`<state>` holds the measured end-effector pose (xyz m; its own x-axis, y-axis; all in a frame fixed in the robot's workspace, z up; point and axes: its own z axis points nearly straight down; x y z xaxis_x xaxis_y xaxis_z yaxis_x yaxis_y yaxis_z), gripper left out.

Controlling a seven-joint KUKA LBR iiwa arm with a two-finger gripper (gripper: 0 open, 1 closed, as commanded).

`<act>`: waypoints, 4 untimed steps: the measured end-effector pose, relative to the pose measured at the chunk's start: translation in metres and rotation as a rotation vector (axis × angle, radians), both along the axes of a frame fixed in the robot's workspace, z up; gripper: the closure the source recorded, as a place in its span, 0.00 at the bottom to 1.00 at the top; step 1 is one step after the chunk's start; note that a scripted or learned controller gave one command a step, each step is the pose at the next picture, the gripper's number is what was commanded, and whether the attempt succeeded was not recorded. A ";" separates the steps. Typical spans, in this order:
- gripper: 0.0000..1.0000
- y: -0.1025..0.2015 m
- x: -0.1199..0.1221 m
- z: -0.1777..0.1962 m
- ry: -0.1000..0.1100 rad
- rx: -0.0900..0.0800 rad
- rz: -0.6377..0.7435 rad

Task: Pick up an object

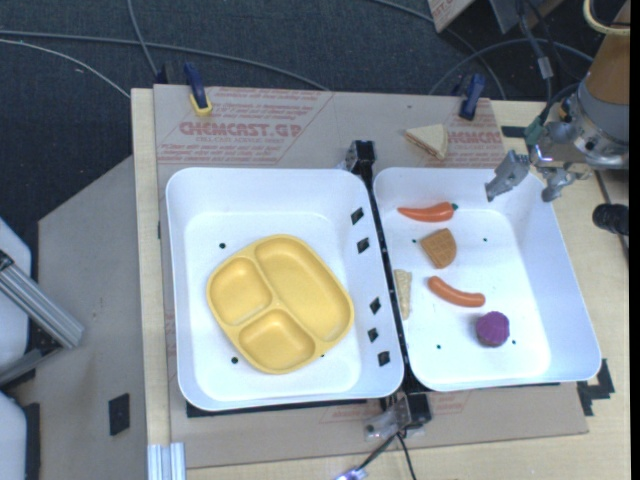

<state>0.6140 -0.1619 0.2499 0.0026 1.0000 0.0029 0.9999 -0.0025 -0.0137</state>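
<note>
In the right bin (pixel 560 268) lie a red chili pepper (pixel 426 210), a brown cracker-like piece (pixel 438 247), an orange sausage (pixel 456 292), a purple round fruit (pixel 492 328) and a pale wedge (pixel 403 292) by the left wall. My gripper (pixel 529 180) hangs open above the bin's far right corner, its two fingers spread wide with nothing between them. It is well to the right of the chili and apart from every object.
The left bin (pixel 190 228) holds a yellow divided plate (pixel 280 301). A sandwich wedge (pixel 428 140) rests on the bench behind the right bin. Blue clamps (pixel 197 90) grip the board's far edge. Cables run behind the bench.
</note>
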 end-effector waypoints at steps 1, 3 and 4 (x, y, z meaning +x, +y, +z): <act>0.00 0.000 0.002 0.007 -0.013 -0.003 0.003; 0.00 0.011 0.005 -0.092 -0.006 0.000 0.004; 0.00 0.018 0.006 -0.138 -0.008 -0.001 0.004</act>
